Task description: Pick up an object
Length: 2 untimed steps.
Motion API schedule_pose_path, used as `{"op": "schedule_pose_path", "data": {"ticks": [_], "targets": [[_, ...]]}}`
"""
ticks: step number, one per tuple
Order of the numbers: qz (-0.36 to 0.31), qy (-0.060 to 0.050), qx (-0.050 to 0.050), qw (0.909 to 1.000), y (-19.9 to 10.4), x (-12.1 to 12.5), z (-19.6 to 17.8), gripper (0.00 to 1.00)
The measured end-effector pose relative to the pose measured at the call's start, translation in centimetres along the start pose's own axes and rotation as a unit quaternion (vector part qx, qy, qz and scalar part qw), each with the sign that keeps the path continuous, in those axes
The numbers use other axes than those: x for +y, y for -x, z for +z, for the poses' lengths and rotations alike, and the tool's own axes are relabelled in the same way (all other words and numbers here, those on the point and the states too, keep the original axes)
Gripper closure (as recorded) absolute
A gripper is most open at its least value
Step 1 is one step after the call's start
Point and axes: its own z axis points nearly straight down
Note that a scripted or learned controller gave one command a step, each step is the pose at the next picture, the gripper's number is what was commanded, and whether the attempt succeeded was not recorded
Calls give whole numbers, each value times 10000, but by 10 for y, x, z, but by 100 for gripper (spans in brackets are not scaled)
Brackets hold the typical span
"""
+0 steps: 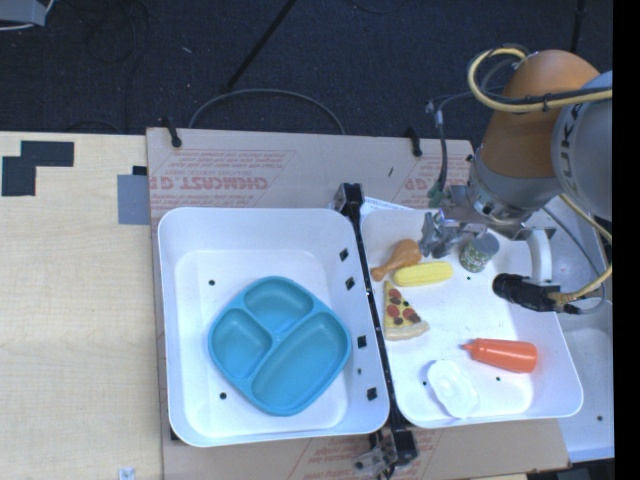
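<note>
A pale wood tabletop [70, 308] carries a cardboard sheet [260, 173] under two white bins, with dark carpet [250, 38] and cables beyond. The left bin [190, 238] holds a blue divided plate [278, 344]. In the right bin [560, 388] lie a drumstick [398, 259], corn [423, 274], pizza slice [402, 312], orange bottle [501, 354] and white piece [453, 388]. The claw [440, 233] hovers just above the corn; I cannot tell how it stands.
</note>
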Motion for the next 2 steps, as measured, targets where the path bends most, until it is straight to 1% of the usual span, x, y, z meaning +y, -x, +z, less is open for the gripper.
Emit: {"op": "schedule_pose_path", "data": {"ticks": [1,2], "targets": [[5,-5,-7,10000,-44,3,7,100],[-2,9,-2,10000,-99,7,-5,100]]}}
